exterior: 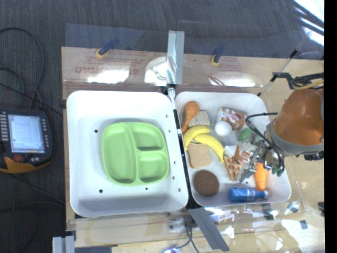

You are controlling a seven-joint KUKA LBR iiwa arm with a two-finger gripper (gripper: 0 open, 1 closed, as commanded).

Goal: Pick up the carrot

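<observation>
The carrot (260,177) is a short orange piece lying near the right wall of the right bin (210,97), just above a blue bottle (248,195). My gripper (256,163) hangs low over the bin, right above the carrot's upper end and beside a pizza slice (234,165). The gripper's dark parts and cables hide the top of the carrot. The arm's orange band (300,117) looms over the bin's right rim.
The right bin also holds a drumstick (189,111), a banana (206,138), a bread slice (199,155), a brown round patty (206,183), a white egg (222,128) and a wrapped snack (232,117). A green divided plate (135,152) lies in the left bin (84,141).
</observation>
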